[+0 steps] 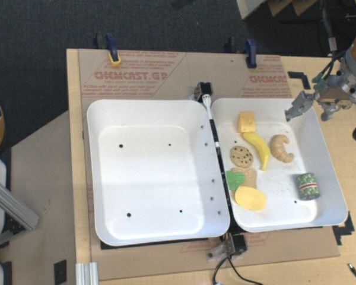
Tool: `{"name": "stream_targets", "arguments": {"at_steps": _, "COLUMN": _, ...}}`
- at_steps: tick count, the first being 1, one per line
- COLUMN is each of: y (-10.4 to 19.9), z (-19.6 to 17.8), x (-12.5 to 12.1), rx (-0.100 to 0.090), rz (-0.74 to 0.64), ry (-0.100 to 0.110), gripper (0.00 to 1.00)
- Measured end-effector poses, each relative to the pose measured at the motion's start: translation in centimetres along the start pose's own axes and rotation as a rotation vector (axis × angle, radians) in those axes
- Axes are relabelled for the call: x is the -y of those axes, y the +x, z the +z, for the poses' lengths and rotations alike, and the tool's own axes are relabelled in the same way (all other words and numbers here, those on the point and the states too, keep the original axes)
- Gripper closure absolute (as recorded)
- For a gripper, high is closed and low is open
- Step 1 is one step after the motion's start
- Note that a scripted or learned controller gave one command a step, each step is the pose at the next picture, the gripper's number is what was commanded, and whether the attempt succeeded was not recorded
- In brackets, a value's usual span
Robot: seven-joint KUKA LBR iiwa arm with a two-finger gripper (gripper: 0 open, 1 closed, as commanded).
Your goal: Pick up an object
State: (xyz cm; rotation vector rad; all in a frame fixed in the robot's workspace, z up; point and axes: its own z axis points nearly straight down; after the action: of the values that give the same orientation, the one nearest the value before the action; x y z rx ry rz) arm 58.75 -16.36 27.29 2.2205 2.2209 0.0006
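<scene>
With its fingers spread and holding nothing, the gripper (pixel 313 107) hangs over the right bin's (pixel 332 177) far right corner, so a descent here risks missing the croissant (pixel 280 148) mid-bin.

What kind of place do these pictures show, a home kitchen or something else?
Most likely a robot test bench in a lab, not a kitchen. Two white bins sit on a board held by blue clamps, toy foods such as a banana fill the right bin, and a gripper hangs over its edge.
</scene>
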Motion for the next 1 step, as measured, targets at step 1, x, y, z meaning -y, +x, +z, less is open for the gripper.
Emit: {"name": "stream_targets", "arguments": {"at_steps": 1, "y": 1.26, "z": 13.40, "x": 0.53, "rx": -0.005, "rz": 0.000, "ry": 0.015, "gripper": 0.00}}
